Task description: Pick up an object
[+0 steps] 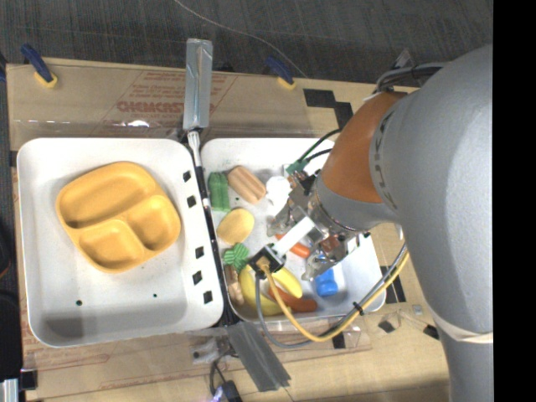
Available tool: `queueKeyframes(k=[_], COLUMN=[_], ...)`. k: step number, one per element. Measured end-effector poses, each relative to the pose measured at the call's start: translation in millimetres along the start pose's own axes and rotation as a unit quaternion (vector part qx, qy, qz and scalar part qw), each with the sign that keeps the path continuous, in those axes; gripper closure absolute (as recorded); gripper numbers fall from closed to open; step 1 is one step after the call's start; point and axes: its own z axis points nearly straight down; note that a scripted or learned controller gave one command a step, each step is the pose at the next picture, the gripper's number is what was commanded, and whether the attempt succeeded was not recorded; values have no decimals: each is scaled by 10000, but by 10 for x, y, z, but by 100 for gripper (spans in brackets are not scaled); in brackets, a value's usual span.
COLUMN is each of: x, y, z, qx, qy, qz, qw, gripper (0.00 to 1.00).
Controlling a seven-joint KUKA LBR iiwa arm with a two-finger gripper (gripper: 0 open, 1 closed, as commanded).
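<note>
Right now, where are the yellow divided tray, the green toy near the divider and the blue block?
yellow divided tray (119,214): camera view, on its central ridge.
green toy (219,189): camera view, mid-body.
blue block (327,285): camera view, on its top face.

— What covers the desk (100,99)?

— A brown cardboard sheet (251,95) with faded red print, held by blue clamps (38,65) at the far edge.

— And directly on it?

— Two shallow white bins side by side: the left bin (33,249) toward the left edge, the right bin (251,151) touching it along a metal divider (198,82).
</note>
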Motion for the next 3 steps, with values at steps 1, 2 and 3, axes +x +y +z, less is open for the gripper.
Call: queueKeyframes(k=[1,2,3], x=[0,-235,-158], y=[0,433,409], z=[0,718,1279], qx=[0,9,-40], qy=[0,-24,62], qz=[0,-341,224], qw=[10000,9994,9997], gripper=[0,0,0])
